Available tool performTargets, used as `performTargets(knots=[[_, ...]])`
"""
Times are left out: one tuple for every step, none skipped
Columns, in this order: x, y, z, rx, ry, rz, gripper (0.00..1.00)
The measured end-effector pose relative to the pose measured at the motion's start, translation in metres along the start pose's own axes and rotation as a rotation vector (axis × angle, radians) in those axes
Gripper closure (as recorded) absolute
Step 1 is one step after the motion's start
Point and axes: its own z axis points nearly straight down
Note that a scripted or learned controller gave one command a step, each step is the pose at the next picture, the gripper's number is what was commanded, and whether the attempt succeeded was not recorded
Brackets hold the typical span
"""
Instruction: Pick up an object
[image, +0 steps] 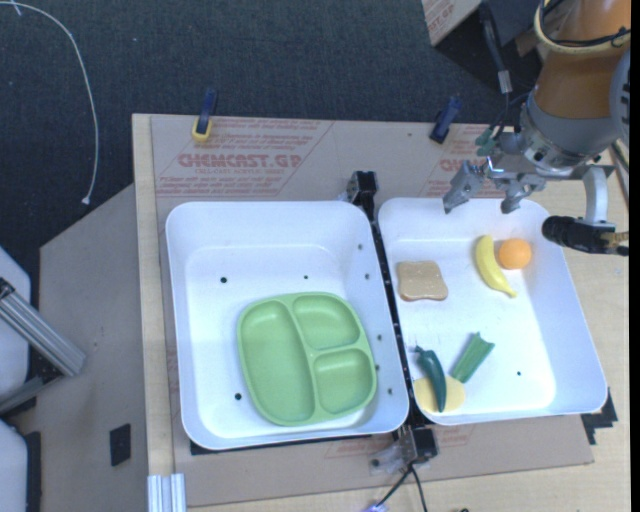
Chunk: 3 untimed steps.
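Now | banana (492, 266): yellow, curved | touching orange ball (515, 254)

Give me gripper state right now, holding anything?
Gripper: open, holding nothing, hovering over the far edge of the right bin.

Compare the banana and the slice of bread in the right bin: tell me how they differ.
The banana is yellow, long and curved; the slice of bread is tan, flat and roughly square. The banana touches the orange, while the slice of bread lies alone nearer the divider between the bins. The banana lies closer to the gripper than the bread does. Both rest on the floor of the right bin, and neither is held.
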Motion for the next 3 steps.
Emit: performTargets(knots=[[-0.006,-0.003,0.058,0.003,0.001,0.001,0.00],[-0.015,0.001,0.109,0.007,0.001,0.001,0.00],[-0.014,0.001,0.161,0.003,0.001,0.001,0.00]])
